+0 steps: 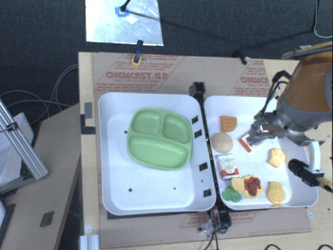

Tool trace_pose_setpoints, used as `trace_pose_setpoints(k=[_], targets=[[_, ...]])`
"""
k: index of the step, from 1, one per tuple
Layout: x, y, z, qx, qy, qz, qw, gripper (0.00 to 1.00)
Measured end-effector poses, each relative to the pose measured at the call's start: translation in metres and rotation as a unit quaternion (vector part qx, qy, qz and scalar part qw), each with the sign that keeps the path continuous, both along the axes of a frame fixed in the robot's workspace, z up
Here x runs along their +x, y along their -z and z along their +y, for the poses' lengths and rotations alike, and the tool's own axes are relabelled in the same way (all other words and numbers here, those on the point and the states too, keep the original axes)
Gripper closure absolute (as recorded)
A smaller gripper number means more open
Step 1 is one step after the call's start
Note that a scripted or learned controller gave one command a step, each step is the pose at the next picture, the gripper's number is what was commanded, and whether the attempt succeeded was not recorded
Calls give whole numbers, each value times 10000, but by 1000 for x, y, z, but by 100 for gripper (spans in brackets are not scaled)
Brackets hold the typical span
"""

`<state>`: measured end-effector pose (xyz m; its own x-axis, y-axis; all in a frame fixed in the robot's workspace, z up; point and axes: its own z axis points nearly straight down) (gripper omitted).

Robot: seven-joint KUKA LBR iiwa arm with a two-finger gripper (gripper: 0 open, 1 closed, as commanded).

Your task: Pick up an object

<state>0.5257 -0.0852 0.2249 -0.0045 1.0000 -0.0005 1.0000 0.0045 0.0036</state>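
Note:
My gripper [256, 135] hangs low over the middle of the right bin [296, 199]. A small red strip [244, 144] lies just to its lower left, close to the gripper tip; I cannot tell if they touch. Around it lie an orange bread slice [228, 123], a beige bun [222, 142], a yellow corn piece [276, 157], a small printed packet [227, 165], a pizza slice [250, 185], a green leafy piece [231, 194] and another yellow piece [274, 191].
The left bin [112, 155] holds a green divided plate [158, 138]. A black divider with clips [204, 139] runs between the bins. The grey arm with its orange band [309, 87] comes in over the right bin's far right side.

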Motion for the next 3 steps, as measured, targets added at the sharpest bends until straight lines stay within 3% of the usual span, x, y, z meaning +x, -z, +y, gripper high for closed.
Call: trace_pose_setpoints(k=[1,2,3], targets=[[22,-6,53,11,-27,-1,10000,100],[8,-6,61,4,-4,18,10000,100],[19,-8,52,3,15,6,10000,100]])
